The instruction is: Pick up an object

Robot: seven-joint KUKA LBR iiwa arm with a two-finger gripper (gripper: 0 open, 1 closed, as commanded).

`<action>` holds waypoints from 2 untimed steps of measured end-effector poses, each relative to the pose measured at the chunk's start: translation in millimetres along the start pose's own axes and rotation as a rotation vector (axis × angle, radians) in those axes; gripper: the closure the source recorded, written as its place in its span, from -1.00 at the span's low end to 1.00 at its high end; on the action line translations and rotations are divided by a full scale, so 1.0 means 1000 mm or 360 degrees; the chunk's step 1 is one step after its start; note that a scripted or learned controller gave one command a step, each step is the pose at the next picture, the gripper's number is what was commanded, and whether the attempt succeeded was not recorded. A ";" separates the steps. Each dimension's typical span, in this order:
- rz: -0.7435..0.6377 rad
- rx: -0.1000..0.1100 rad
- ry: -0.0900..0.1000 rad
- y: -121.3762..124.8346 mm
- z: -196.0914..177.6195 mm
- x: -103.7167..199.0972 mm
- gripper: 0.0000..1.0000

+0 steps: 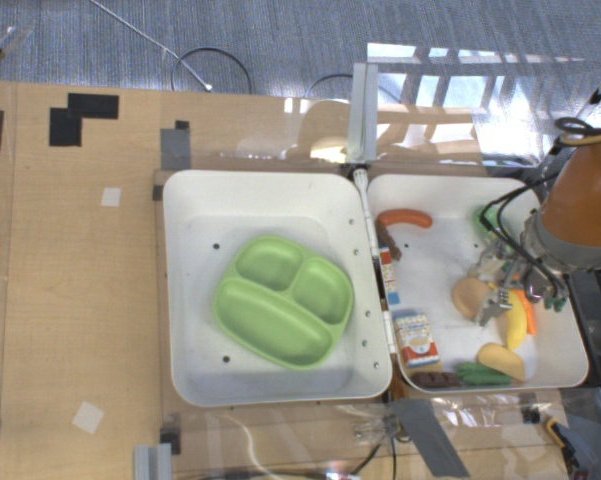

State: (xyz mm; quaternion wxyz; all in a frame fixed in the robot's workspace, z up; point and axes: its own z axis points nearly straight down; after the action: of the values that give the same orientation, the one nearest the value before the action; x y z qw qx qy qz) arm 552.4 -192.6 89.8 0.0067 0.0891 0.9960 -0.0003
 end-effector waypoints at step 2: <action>0.0173 -0.0003 0.0007 0.104 -0.180 0.069 1.00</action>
State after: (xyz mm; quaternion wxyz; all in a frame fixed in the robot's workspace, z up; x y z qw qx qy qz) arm 500.4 -77.5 269.3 0.0047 0.1431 0.9897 0.0012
